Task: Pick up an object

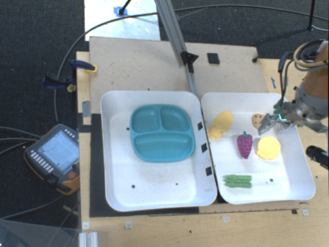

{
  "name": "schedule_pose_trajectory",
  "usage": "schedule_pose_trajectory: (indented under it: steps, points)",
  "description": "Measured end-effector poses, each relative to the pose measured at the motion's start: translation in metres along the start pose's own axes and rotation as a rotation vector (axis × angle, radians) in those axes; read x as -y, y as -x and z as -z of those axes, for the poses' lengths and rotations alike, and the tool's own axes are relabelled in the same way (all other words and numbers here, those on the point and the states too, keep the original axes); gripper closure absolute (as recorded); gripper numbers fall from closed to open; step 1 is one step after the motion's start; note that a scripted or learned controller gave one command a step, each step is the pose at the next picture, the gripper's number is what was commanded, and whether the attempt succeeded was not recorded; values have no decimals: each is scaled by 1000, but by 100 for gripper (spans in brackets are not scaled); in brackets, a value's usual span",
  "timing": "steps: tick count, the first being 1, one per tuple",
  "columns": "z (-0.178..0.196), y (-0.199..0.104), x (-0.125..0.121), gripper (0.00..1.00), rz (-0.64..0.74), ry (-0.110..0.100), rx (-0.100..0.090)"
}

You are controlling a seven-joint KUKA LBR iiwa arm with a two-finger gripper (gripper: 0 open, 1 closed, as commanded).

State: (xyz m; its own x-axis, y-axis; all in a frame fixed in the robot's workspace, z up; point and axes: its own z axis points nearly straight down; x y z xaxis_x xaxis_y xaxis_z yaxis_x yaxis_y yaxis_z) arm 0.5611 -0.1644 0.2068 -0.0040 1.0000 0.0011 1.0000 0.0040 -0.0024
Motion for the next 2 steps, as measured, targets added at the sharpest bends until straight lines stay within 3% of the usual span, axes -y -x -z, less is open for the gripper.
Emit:
schedule_pose_trajectory:
  steps: [1,2]
  points:
    - [1,0,-1,0,1,4,1]
    - [-45,-8,-7,0,2,4,2]
